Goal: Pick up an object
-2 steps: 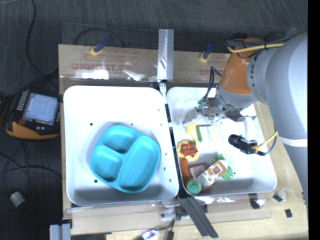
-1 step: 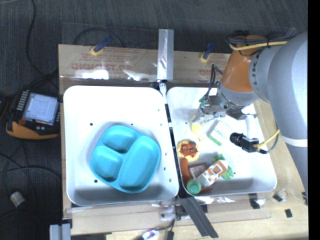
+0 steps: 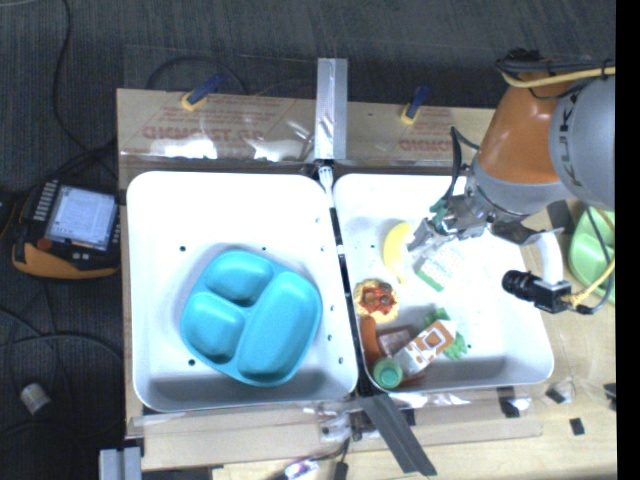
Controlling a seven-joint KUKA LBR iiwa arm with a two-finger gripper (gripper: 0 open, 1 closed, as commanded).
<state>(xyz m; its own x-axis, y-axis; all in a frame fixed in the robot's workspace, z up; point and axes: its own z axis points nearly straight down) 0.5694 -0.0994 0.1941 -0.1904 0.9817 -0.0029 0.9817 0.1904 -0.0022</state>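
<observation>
In the right bin point(image 3: 520, 328) my gripper point(image 3: 441, 232) hangs low over the upper middle, at the end of the grey arm with the orange band point(image 3: 520, 138). Just left of it lies a yellow rounded object point(image 3: 397, 243). A clear plastic packet with a green edge point(image 3: 437, 265) lies directly under and below the gripper; whether they touch I cannot tell. Further toward the front are a small round orange-and-red item point(image 3: 376, 295), an orange-and-white carton point(image 3: 430, 340) and a brown bottle with a green cap point(image 3: 385, 368).
The left bin point(image 3: 160, 228) holds a blue divided plate point(image 3: 252, 314). A metal divider post point(image 3: 331, 108) stands between the bins at the back. A black cylindrical part point(image 3: 530, 288) juts over the right bin's right side. A small screen device point(image 3: 75, 220) sits off the bench to the left.
</observation>
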